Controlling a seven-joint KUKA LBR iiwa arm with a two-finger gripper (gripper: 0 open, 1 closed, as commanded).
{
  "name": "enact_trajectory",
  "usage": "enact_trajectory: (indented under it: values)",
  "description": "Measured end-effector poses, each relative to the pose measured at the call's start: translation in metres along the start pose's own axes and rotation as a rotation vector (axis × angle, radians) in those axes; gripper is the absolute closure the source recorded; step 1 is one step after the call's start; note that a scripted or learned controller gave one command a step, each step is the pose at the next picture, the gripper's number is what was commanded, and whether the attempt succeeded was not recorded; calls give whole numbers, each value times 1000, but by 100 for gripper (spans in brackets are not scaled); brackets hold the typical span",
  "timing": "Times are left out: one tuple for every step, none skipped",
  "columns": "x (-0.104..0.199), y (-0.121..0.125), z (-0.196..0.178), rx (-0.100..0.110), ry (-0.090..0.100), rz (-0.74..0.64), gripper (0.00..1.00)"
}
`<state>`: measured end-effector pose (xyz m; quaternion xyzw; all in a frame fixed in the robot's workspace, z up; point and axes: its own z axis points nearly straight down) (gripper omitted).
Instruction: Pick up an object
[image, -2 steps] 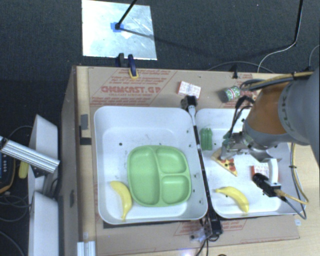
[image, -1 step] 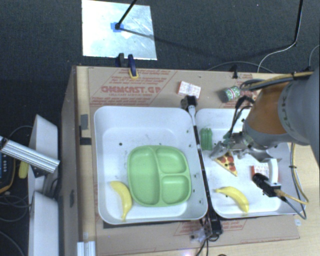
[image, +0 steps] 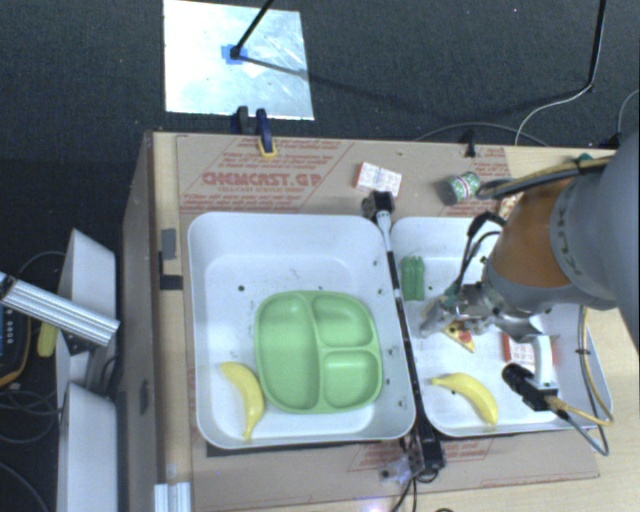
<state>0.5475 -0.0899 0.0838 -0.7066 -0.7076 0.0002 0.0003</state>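
My gripper (image: 440, 318) hangs low over the middle of the right bin (image: 432, 238), on the grey arm that comes in from the right. A small red and yellow object (image: 463, 336) lies just right of the gripper's tip, partly under the wrist. A green block (image: 411, 277) lies along the right bin's left wall, a little beyond the gripper. A yellow banana (image: 471, 392) rests near that bin's front edge. In the left bin (image: 215, 300) sit a green divided plate (image: 318, 350) and a second banana (image: 245, 396) at the plate's front left.
A red and white packet (image: 517, 350) lies in the right bin, partly under the arm. On the cardboard behind the bins are a small green-white can (image: 463, 186) and a white tag (image: 378, 178). The ridge between the bins (image: 396, 300) runs close to the gripper's left.
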Motion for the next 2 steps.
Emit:
enact_trajectory:
  values:
    - [0, 1, -10, -1, 0, -1, 100]
    - [68, 22, -101, -4, 1, -4, 100]
